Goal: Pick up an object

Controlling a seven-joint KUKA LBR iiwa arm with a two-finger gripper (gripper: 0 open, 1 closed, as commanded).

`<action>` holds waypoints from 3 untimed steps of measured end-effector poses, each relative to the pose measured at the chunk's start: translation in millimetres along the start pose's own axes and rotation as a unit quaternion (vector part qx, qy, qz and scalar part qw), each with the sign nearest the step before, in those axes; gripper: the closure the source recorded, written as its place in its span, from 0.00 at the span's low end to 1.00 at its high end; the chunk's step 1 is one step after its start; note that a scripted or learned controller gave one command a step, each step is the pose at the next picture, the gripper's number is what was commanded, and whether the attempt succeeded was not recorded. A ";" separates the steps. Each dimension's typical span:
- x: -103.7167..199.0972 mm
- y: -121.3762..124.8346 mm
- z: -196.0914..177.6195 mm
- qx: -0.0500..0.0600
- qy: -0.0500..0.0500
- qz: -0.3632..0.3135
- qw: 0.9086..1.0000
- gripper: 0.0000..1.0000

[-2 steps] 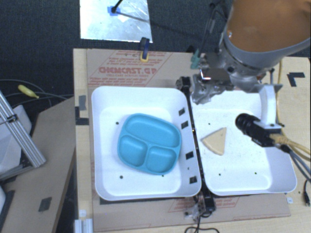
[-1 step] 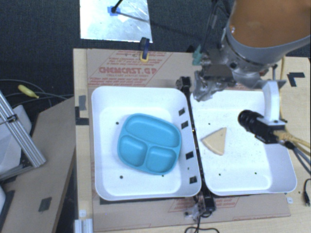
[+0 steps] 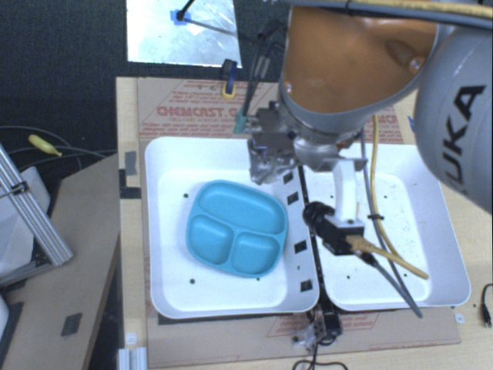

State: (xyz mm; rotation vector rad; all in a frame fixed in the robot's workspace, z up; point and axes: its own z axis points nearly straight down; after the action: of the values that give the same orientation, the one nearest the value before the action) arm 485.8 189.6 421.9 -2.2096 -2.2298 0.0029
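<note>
A blue plastic plate point(image 3: 235, 228) with three compartments lies flat in the left white bin point(image 3: 169, 206), near its middle. My gripper point(image 3: 266, 163) hangs over the far right part of that bin, just beyond the plate's far edge and close to the divide between the bins. Its metal body is seen from above, and the large grey and orange arm hides much of it. Nothing shows between the plate and the gripper.
The right white bin point(image 3: 431, 276) sits beside the left one; the arm covers its far half. A cardboard sheet point(image 3: 185, 110) lies under both bins. A yellow and blue clamp point(image 3: 229, 79) stands at the far edge of the cardboard.
</note>
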 end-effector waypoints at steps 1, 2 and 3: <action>-3.2 1.2 -14.6 -0.004 0.001 0.001 1.000 1.00; -2.9 1.7 -25.8 -0.005 0.002 -0.002 1.000 1.00; -61.8 0.4 -92.1 -0.006 0.001 0.007 1.000 1.00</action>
State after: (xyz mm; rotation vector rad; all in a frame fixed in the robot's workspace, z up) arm 487.0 127.7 514.0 -2.2298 -2.2205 -0.0130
